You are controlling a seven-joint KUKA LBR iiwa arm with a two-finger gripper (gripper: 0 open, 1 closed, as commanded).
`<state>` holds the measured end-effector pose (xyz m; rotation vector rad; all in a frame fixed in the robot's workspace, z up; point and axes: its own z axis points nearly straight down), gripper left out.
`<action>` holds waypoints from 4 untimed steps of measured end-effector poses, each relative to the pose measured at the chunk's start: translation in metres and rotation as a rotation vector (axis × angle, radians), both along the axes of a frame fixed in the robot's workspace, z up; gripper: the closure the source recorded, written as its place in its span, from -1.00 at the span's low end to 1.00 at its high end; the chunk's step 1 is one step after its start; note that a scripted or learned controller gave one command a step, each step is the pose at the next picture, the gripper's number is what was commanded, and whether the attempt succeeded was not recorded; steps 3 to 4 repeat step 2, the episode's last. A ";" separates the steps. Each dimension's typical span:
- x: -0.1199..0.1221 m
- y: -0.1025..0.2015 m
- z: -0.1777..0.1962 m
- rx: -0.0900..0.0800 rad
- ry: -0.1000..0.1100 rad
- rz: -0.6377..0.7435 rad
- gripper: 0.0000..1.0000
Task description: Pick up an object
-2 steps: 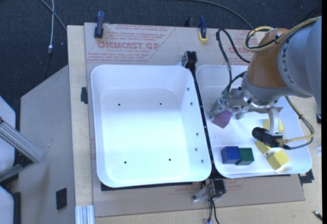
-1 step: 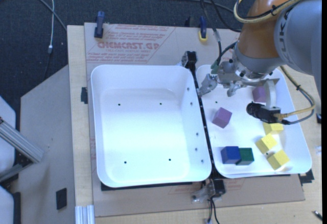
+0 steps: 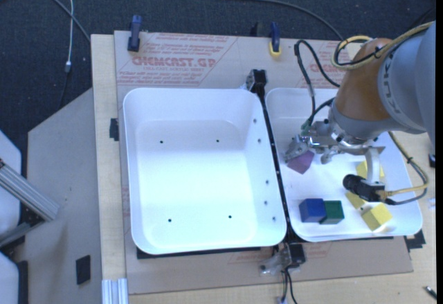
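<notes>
We see the end effector (image 3: 302,150) in the right bin (image 3: 297,105), closed on a purple block (image 3: 300,163). Near it lie a blue block (image 3: 312,210), green block (image 3: 333,211) and yellow block (image 3: 376,216)

The hand (image 3: 302,151) hangs over a purple block (image 3: 299,163) in the right bin (image 3: 408,223).
</notes>
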<state>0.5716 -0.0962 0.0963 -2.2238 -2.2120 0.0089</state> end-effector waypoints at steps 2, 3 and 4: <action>-0.031 0.074 0.096 0.003 -0.015 0.012 1.00; -0.031 0.074 0.096 0.003 -0.015 0.012 1.00; -0.031 0.074 0.096 0.003 -0.015 0.012 1.00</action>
